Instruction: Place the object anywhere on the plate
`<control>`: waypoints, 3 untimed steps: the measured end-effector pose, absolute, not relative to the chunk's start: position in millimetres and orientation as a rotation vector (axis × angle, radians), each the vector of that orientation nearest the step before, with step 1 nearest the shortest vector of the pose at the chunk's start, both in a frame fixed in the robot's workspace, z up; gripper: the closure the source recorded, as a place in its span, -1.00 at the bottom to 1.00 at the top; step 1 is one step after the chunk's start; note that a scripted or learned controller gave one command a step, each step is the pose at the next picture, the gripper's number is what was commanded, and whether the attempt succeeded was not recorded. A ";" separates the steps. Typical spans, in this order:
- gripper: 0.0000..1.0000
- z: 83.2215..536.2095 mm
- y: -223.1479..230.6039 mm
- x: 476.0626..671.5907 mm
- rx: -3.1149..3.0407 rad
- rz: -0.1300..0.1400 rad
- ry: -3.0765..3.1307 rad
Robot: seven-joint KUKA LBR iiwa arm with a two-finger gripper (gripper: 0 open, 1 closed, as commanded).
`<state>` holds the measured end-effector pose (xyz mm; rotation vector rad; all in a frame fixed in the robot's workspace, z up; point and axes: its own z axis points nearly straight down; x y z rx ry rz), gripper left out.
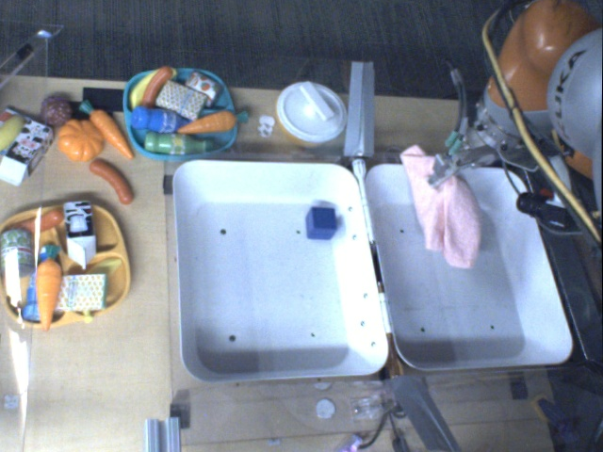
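Pink cloth [447, 210], soft and crumpled, hangs from my hand [445, 169] in the upper part of the right shallow white bin [528, 347], right of centre in the frame. I see the hand's fingers pinched shut on the cloth's upper edge, with the rest of the cloth drooping down toward the bin floor. The grey arm with its orange band [537, 45] fills the upper right corner. In the left white bin [236, 347] a small blue cube [322, 221] sits near the upper right part of the floor. On the wooden worktop [132, 365], a round white lidded container [311, 111] stands above the bins, and a blue bowl of toy food [179, 113] lies at upper left. A yellow plate [118, 252] with toy food is at the left edge.
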<state>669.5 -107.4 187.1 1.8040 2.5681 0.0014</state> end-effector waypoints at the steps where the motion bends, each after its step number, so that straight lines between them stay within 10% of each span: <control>1: 1.00 225.6 -105.5 671.3 1.794 0.004 2.573; 3: 1.00 215.5 -14.8 638.1 0.640 0.004 3.072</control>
